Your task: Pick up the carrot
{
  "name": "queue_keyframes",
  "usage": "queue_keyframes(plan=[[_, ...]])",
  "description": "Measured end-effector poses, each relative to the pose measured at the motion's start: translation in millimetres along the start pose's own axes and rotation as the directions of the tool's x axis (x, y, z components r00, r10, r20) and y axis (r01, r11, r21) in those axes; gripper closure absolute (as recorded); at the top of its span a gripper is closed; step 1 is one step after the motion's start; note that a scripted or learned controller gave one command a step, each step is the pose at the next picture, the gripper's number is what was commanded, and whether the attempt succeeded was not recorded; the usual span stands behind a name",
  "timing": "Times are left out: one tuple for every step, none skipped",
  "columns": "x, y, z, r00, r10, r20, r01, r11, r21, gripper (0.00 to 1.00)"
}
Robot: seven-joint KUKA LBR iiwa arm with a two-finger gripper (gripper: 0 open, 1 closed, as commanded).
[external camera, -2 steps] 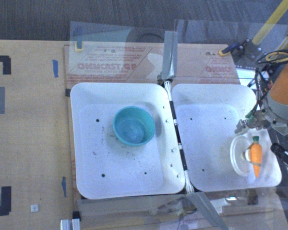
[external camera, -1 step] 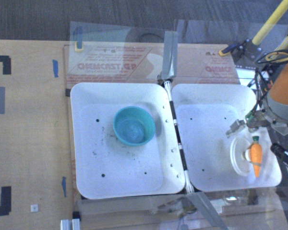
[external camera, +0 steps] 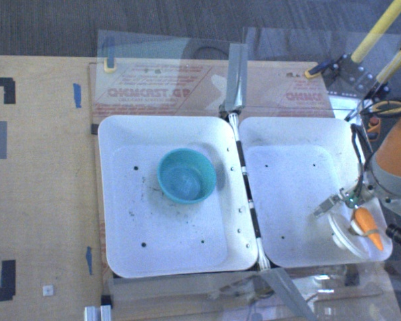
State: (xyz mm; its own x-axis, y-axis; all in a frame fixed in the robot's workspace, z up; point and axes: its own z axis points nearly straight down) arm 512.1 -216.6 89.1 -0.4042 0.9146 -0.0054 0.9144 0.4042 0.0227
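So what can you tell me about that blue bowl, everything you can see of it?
The blue bowl is a round, teal-blue cup-like dish, smooth and probably plastic. It stands upright with its opening facing up, and nothing is visible inside it. It sits on the floor of the left white bin, a little above and right of that bin's middle. Nothing touches it but the bin; the arm works far off, over in the other bin.

Red block lettering runs across the clear panel (external camera: pixel 154 89) lying flat on the surface behind the left bin (external camera: pixel 120 139); the letters are faint and smeared by glare, so the word cannot be made out with any certainty. A shorter line of red print sits on the matching panel (external camera: pixel 301 93) behind the right bin (external camera: pixel 281 129), likewise too blurred to read.
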Motion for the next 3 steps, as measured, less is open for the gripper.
queue_keyframes(plan=[[-2,-1,-10,1.0,0.003,0.001,-0.003,1.0,0.0,1.0],[-2,-1,-10,1.0,0.003,0.001,-0.003,1.0,0.001,0.0],[75,3,-1,0.996,0.09,0.006,-0.09,0.996,0.009,0.0]])
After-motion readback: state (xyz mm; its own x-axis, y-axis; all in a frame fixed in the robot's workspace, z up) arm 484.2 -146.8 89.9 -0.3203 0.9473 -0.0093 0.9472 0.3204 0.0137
